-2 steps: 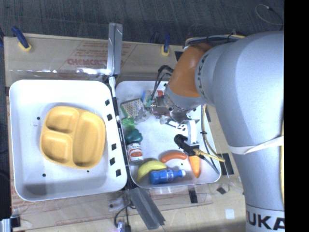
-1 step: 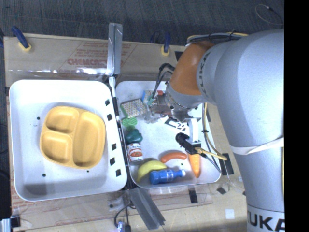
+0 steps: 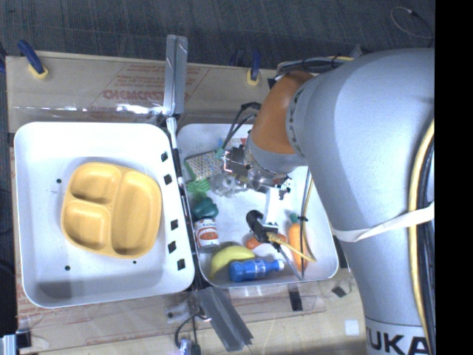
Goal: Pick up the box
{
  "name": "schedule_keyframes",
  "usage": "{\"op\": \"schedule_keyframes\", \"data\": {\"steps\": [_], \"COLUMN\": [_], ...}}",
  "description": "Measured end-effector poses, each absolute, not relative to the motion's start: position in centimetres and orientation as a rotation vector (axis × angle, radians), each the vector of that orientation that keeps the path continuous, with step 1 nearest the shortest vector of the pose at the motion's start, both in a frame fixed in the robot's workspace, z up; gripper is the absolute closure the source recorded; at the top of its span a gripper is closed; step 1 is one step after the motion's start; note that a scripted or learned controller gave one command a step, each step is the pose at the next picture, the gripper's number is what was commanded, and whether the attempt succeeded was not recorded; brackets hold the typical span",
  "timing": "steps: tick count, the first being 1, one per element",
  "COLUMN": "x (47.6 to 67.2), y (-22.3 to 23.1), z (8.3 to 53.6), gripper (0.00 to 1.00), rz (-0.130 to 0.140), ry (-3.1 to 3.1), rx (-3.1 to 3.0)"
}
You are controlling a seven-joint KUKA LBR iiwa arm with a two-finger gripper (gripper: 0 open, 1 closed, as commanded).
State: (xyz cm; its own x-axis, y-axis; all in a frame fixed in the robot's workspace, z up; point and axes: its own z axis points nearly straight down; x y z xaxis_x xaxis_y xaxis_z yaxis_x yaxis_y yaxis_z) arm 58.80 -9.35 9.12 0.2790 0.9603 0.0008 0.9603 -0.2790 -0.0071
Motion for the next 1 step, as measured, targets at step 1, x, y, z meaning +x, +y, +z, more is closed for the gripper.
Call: {"op": "schedule_keyframes", "data": {"steps": [1], "x": [59.96], "y": [-3.09], "z": [23.35], "gripper": [1.00], "rz": [0.003], "ry": [-1.632], "rx": [-2.681]}}
